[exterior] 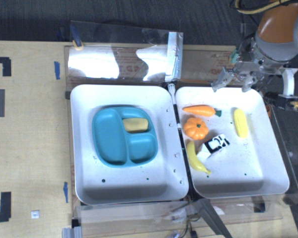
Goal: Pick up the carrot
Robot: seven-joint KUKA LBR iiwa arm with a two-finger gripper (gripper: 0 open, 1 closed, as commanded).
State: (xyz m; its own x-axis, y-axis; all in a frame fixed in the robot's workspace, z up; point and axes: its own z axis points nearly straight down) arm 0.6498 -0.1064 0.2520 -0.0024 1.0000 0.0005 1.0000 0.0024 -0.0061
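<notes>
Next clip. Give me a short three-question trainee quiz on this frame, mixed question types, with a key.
1. True or false: the carrot lies in the right bin.
2. What touches the carrot's underside in the view? A) corn B) pumpkin C) banana
3. Fill in: the yellow block sits on the blue ____ in the left bin.

Key: 1 true; 2 B; 3 plate. The gripper hangs open above the right bin's far edge, holding nothing.

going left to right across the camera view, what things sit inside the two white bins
Blue plate → yellowish block resting in the plate → pumpkin → black-and-white box → corn cob. The carrot and banana overlap the pumpkin's span, so I left them out.
</notes>
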